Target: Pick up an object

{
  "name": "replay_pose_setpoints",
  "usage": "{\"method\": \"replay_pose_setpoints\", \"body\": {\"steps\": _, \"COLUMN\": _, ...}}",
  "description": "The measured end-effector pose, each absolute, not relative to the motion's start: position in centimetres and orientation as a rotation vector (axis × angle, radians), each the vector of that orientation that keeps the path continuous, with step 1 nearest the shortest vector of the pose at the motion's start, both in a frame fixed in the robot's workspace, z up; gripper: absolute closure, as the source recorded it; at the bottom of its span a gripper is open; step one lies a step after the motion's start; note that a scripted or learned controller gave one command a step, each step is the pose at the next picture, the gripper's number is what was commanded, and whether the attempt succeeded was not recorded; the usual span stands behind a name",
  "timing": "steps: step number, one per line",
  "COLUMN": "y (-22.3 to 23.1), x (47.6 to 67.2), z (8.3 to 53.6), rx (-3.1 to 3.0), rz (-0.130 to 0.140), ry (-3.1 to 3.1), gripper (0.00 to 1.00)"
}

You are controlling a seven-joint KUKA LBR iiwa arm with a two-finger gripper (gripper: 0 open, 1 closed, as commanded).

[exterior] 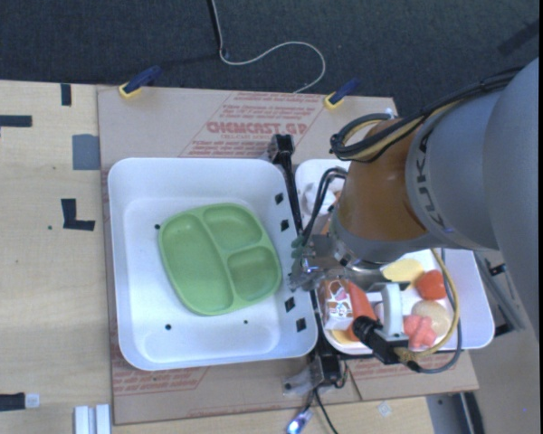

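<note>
We lower our pincer [351, 310] into the right bin [482, 333] among the toy food [425, 306]; whether it grips anything we cannot tell. The green plate [220, 258] lies flat in the left bin [127, 242].

A thick grey robot arm [489, 161] reaches in from the right side of the scene, angled downward. An orange band [380, 193] wraps it above the wrist, with black cables looping around it. Its claw [348, 301] hangs low, pointing down, partly hidden beneath the wrist.
</note>
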State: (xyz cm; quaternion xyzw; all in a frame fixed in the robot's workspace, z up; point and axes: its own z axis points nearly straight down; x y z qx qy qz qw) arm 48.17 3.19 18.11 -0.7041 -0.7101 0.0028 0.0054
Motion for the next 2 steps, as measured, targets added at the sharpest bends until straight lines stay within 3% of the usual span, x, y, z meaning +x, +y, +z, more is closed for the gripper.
{"method": "replay_pose_setpoints", "body": {"steps": 1, "y": 7.1, "x": 48.4, "z": 30.7, "rx": -2.216, "rz": -0.007, "ry": -2.231, "gripper": 1.00}}
{"method": "replay_pose_setpoints", "body": {"steps": 2, "y": 0.6, "x": 49.2, "z": 47.0, "rx": -2.232, "rz": -0.017, "ry": -2.227, "gripper": 1.00}}
